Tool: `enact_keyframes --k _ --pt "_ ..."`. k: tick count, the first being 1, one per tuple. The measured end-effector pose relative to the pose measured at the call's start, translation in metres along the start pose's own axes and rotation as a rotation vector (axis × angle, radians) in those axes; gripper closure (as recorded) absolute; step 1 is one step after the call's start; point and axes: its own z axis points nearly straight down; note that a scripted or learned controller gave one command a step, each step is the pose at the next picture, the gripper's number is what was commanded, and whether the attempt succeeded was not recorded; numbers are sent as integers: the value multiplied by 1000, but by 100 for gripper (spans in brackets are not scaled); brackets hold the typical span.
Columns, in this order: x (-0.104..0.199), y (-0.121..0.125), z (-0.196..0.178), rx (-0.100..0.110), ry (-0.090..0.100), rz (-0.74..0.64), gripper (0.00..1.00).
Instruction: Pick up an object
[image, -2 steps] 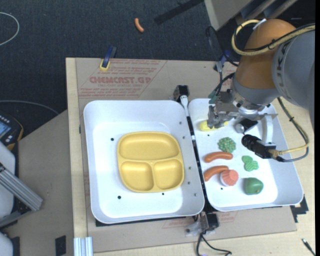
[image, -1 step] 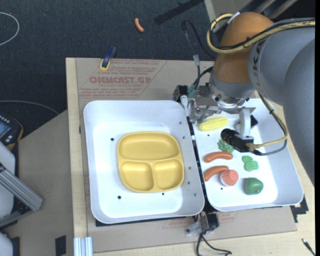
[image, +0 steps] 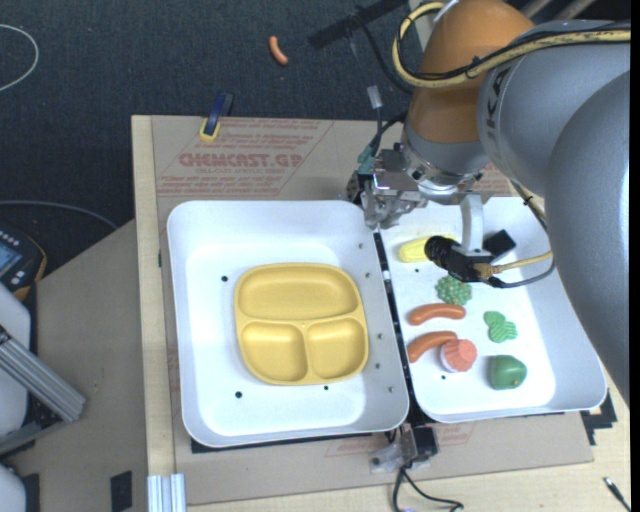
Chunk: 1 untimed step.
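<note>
The right bin holds several toy foods: a yellow piece, a green bunch, two orange-red sausages, a red-pink slice, a green leafy piece and a green round fruit. My gripper hangs over the back end of the divide between the two bins, just left of and behind the yellow piece. Nothing can be seen held in it.
The left bin carries a yellow divided plate in its middle. A blue and yellow tool lies on the board behind the bins, and a small orange piece lies on the dark floor beyond. The arm's bulk covers the right bin's back right.
</note>
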Motion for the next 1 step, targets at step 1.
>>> enact_keyframes --k 1 --pt "10 -16 -6 8 0 2 100"
